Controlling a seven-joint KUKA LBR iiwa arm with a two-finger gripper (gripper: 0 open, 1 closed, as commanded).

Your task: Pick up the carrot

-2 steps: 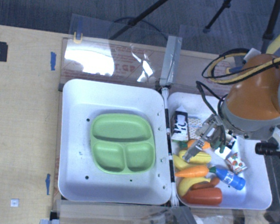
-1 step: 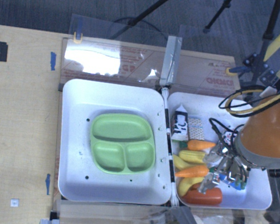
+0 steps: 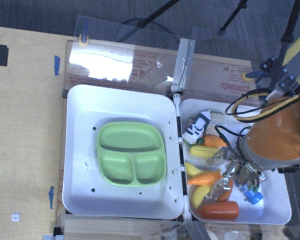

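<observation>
The carrot is a short orange piece lying across the left half of the right bin. It rests among other toy foods. My gripper hangs low over the middle of that bin, just right of the carrot's thick end and close to touching it. The carrot lies beside the gripper rather than in it. The orange band of the arm rises behind it to the right.
Around the carrot lie a yellow corn-like piece, a yellow banana, a red piece, another orange piece, a black-and-white packet and a blue item. The left bin holds a green divided plate.
</observation>
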